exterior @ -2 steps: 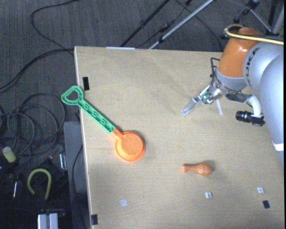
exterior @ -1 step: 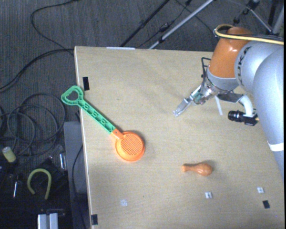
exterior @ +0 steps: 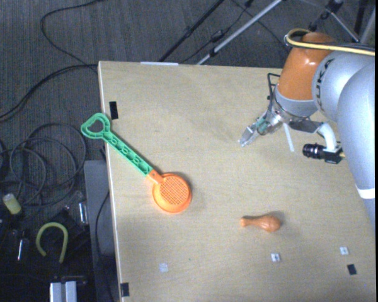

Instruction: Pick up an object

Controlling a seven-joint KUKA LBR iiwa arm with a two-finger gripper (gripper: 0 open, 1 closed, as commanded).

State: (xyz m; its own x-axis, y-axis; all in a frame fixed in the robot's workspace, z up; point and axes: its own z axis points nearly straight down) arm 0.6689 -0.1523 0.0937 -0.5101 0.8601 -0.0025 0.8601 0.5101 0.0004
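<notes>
- Hovering above the upper right part of the tan bench top (exterior: 208, 99), well apart from both objects: the gripper (exterior: 251, 134), with nothing between its tips.
- Cannot tell from this slanted view whether the tool is released or clenched.
- Lying on the left part of the bench, slanting from upper left down to lower right: a toy strainer (exterior: 138, 164) with a green handle (exterior: 116, 144) ending in a loop at the far end, and an orange round mesh head (exterior: 172, 193) at the near end.
- Resting flat toward the lower right, clear of everything else: a small orange pear-shaped thing (exterior: 263, 222), narrow end pointing left, fat end to the right.
- Judging the strainer: light, stiff plastic, probably a little slick; flat and low, so hard to get under.
- Best taken across the narrow green handle near its middle, closing from the two long sides; head too wide and thin for a sure pinch.
- Judging the pear-shaped thing: light, rounded, likely smooth and prone to roll or squirt out.
- Best taken across the fat end, squarely, pressing down close to the surface before closing.
- Nearer choice for the tool: the pear-shaped thing, below and slightly right of the tips.
</notes>
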